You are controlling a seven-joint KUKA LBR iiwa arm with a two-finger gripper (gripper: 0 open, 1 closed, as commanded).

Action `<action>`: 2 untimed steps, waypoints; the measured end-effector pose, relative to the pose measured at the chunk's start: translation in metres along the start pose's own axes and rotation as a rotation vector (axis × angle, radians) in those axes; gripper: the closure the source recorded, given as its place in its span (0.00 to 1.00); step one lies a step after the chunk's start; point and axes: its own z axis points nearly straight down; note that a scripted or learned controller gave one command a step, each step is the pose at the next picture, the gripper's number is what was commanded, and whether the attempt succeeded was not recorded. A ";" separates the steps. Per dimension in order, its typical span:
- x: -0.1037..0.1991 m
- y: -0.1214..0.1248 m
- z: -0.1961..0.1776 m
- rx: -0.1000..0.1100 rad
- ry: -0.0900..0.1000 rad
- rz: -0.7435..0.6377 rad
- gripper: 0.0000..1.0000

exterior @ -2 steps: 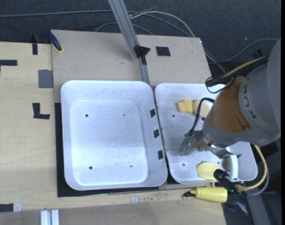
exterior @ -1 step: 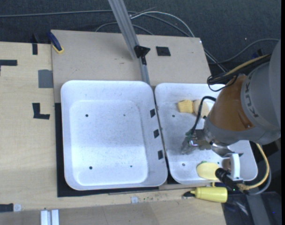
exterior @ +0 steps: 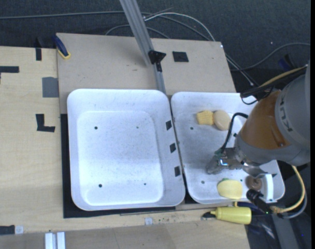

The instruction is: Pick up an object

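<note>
Two shallow white bins sit side by side on the counter (exterior: 23, 154): the left bin (exterior: 118, 100) and the right bin (exterior: 191, 139). A grey metal pole (exterior: 139, 27) slants down to their far edge. Black tape marks (exterior: 41, 122) dot the counter, and cables (exterior: 183, 27) trail behind.

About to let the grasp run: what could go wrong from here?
1. The tool sits over bare bin floor between items, so it may close on nothing.
2. The yellow item lies by the near rim; a push could wedge it there.
3. The two items at the back touch, so both may move.
</note>
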 end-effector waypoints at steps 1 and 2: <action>0.001 0.000 -0.011 0.000 -0.001 -0.003 1.00; 0.092 0.007 -0.103 -0.006 0.000 -0.009 1.00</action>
